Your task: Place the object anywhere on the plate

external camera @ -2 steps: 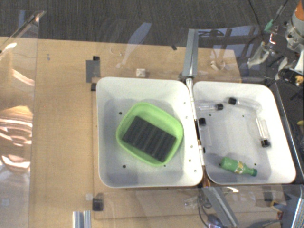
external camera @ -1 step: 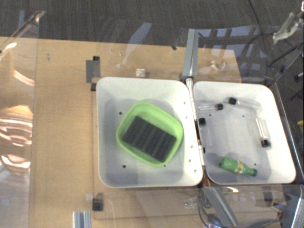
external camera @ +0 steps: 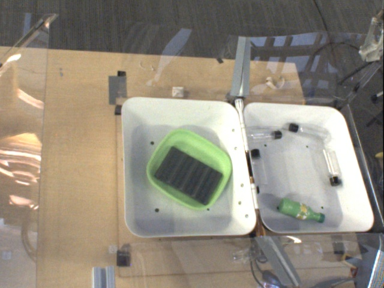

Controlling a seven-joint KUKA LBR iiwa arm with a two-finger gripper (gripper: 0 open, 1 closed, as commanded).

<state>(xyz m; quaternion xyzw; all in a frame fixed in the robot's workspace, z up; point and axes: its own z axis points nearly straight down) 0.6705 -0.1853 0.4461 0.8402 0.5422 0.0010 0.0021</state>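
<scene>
A lime-green square plate (external camera: 155,165) lies tilted in the middle of the left white bin (external camera: 137,131). A dark grey ridged block (external camera: 187,174) rests flat inside the plate and covers most of its floor. In the right white bin (external camera: 294,173), a small green bottle (external camera: 300,210) lies on its side near the front wall.
The right bin also holds a clear tube with a black cap (external camera: 331,165) by its right wall, another clear tube (external camera: 265,135) at the back left, and two small black caps (external camera: 293,127) (external camera: 255,153). A metal bar (external camera: 240,71) runs back from between the bins.
</scene>
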